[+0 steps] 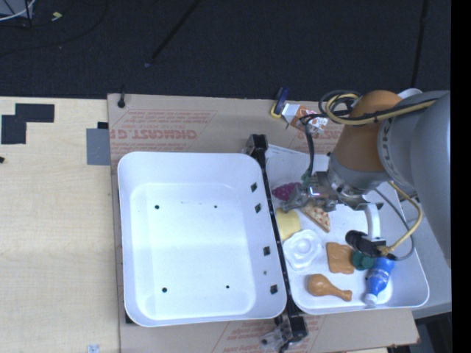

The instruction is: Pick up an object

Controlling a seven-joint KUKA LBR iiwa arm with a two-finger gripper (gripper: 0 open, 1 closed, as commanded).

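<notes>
Starting at the left, the pale table (51, 234) is lying bare and flat, and a cardboard sheet (162, 120) is sitting under two white bins. The left bin (122, 234) is showing its white floor wide open from wall to wall, with plenty of room there. Crossing the black clips where the two rims are meeting, the right bin (412, 271) is looking crowded: I'm counting eight things, one of each.

One purple piece (282, 192) is lying near the dividing wall, and one yellow block (288, 223) is sitting just below it. One clear plastic cup (302, 249) is sitting lower again. One pizza slice (319, 216) is lying right beneath the gripper (318, 195), which is hanging low between the purple piece and the slice. I cannot tell whether it is wide or narrow, and nothing is showing in its grasp.

Further right, one tan toast piece (339, 257) and one drumstick (328, 287) are lying near the front. One dark green piece (362, 260) is touching one blue bottle (378, 278). The grey arm (423, 145) is covering the far right corner, leaving open floor only along the right wall.
</notes>
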